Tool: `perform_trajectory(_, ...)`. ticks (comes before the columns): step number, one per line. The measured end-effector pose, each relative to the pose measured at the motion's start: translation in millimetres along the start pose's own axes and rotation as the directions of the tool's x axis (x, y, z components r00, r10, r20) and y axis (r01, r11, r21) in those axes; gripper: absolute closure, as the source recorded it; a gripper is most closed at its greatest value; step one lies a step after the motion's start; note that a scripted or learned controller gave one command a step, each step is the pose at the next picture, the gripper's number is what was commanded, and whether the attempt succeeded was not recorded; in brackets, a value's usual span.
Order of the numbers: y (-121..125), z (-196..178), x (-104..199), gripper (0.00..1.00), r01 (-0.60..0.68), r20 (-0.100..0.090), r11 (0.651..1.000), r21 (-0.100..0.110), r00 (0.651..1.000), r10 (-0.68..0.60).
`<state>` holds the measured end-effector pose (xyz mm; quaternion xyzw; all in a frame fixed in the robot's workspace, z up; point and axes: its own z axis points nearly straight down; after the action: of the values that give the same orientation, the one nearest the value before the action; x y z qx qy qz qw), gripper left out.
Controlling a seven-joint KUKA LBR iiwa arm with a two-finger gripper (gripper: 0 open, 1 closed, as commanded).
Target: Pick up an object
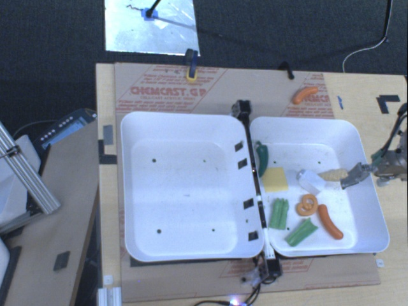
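The right bin holds several small items: a yellow block, a dark green pepper, a white-grey piece, a beige piece, an orange ring, an orange sausage and two green pieces. My gripper reaches in low over the right side of this bin. Its tip is just right of the beige piece and close to it. I cannot tell whether they touch. Nothing is visibly lifted.
The left bin lies beside the right one, with a black hinge strip between them. Another orange sausage lies on the bench behind the right bin. A yellow-and-blue clamp sits at the bench's back edge.
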<state>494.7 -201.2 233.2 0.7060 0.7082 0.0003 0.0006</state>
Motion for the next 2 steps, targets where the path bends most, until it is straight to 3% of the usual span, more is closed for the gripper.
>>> perform_trajectory(1,-10.0,112.4,41.5,0.0,0.003,-0.006,1.0,0.01,1.0,-0.003)
perform_trajectory(2,17.0,150.9,93.6,0.0,0.006,-0.004,1.0,0.002,1.0,-0.006)
